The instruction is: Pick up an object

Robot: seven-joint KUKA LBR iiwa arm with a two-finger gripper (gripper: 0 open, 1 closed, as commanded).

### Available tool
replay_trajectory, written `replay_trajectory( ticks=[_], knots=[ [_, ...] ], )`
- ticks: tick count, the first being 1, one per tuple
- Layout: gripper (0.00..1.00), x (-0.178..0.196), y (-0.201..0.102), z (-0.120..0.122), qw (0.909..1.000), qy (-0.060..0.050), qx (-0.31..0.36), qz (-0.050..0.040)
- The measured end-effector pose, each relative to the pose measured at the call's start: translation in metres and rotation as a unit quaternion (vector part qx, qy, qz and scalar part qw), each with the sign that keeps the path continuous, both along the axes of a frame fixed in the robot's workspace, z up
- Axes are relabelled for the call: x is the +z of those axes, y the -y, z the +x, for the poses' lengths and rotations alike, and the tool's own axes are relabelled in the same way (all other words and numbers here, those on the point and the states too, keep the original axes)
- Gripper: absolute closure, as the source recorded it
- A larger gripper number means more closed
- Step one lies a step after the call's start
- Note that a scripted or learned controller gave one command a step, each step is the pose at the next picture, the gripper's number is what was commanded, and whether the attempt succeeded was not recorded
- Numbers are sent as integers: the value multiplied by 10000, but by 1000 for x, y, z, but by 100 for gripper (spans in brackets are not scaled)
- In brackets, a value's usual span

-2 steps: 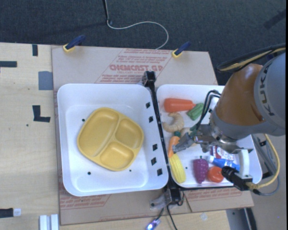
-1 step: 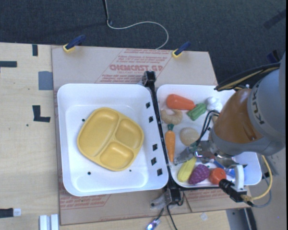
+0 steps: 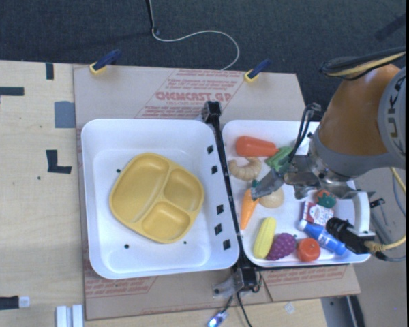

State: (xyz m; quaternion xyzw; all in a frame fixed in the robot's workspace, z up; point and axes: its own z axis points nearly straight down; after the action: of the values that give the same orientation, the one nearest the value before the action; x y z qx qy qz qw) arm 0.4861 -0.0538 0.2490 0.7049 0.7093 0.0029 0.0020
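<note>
The gripper [image 3: 271, 182] hangs low in the right bin [image 3: 292, 126], its dark fingers [image 3: 265, 187] pointing toward the divider between the two bins. From this slanted view I cannot tell whether it is spread or closed, and nothing shows held in it.

Right under and just beside its tip sits a pale, rounded piece [image 3: 273, 199]; it seems to touch the tip, though I cannot be sure. Just to the left of that lies a small carrot [image 3: 247, 208], its long axis running from the far side toward the near edge, thick end away, close along the bin's left wall. A beige lumpy piece [image 3: 240, 169] lies just beyond the tip, and a bigger orange carrot [image 3: 255, 146] past that, lying crosswise. Something green [image 3: 279, 158] pokes out by the wrist.

Toward the near edge are a corn cob [image 3: 264, 236], upright in the view, touching purple grapes [image 3: 281, 245], then a tomato [image 3: 308, 250] and a blue marker [image 3: 324, 240].

My guess is the pale piece is the likeliest target, since it lies straight below the gripper; the move would be a short drop, not a reach sideways. The small carrot crowds it on the left.

The left bin [image 3: 95, 138] holds a yellow tray [image 3: 157, 196], well apart from all this. The arm [image 3: 358, 125] comes in from the right.
</note>
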Motion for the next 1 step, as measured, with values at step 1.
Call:
replay_trajectory(
  ticks=[1],
  knots=[
    [0,-60,-83,-5,9999,-101,3,4]
  ],
)
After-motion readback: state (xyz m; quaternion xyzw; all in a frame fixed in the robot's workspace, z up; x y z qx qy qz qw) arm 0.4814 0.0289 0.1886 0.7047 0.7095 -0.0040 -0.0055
